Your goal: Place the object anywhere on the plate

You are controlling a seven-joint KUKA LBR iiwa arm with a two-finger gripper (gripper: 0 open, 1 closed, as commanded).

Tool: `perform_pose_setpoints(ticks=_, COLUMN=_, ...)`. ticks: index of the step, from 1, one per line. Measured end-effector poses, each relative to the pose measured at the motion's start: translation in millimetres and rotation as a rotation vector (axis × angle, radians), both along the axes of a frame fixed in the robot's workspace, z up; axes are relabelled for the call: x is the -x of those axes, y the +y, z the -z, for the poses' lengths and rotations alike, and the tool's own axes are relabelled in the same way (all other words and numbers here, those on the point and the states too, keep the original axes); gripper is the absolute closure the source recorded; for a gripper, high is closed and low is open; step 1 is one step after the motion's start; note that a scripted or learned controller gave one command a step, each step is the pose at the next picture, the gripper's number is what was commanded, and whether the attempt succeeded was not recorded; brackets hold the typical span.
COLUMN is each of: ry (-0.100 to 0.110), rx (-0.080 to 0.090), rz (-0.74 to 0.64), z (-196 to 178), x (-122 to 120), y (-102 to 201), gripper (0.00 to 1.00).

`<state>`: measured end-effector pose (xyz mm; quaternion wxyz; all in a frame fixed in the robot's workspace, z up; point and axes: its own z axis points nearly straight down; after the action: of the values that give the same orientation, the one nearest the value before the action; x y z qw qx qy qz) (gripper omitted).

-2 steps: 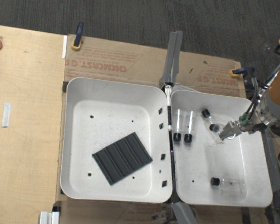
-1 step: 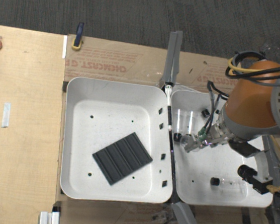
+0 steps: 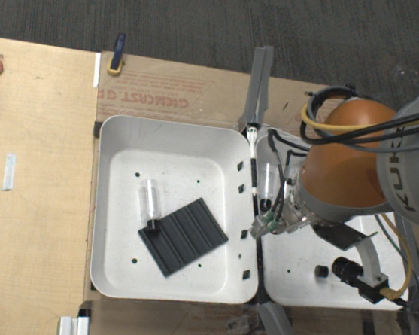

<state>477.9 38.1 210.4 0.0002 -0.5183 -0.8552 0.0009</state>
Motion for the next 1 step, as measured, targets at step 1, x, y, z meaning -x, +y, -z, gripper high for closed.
perform_pose_setpoints(ticks=1, ry=0.0, rx=0.0, rz=-0.174, z=-21.1, x=0.1, y=61.5, gripper=1.0)
